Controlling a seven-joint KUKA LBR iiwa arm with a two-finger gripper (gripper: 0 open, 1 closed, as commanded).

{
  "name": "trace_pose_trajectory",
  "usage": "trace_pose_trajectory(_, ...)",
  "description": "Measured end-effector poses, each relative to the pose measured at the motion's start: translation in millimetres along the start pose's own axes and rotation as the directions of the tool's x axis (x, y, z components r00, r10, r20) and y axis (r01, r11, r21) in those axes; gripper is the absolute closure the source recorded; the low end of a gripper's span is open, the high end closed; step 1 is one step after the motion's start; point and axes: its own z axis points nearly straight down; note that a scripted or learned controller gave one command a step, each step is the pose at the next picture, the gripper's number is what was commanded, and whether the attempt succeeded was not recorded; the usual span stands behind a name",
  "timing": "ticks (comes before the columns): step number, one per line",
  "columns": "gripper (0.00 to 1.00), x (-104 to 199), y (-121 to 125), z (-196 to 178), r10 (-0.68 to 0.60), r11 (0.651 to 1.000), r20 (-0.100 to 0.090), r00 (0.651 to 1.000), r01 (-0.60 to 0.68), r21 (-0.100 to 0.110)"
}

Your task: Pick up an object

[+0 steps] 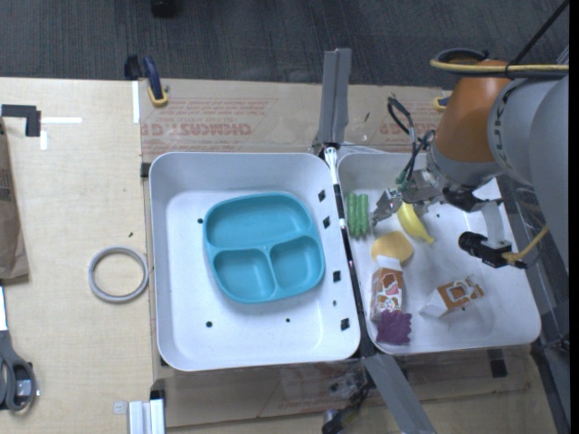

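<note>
From my remote station I watch the grey arm (534, 125) reach in from three o'clock and bring its gripper (404, 197) low over the upper part of the right bin (507, 319), just beside a yellow banana (414, 221). I judge this to be the approach step of the pick: nothing sits between the jaws, and I cannot tell whether they are spread or pressed together, since the wrist and cables crowd them. The banana, the likeliest target, lies on the bin floor at about twelve o'clock within the clutter, its long axis running from ten o'clock to four o'clock, one tip pointing up toward the gripper. The next move, as I read it, calls for the jaws to straddle the fruit across its short width before descending and closing. Green beans (359, 213) lie near the dividing wall at nine o'clock of the banana; a yellow wedge (393, 247), a snack packet (387, 289), purple grapes (394, 325) and a small carton (460, 294) lie below. A blue divided plate (264, 247) occupies the left bin (181, 269).
</note>
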Motion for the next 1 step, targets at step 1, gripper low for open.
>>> trace_pose_trajectory(1,1.0,-1.8,-0.2,-9.4,0.005,1.0,0.0,1.0,-0.005,0.0)
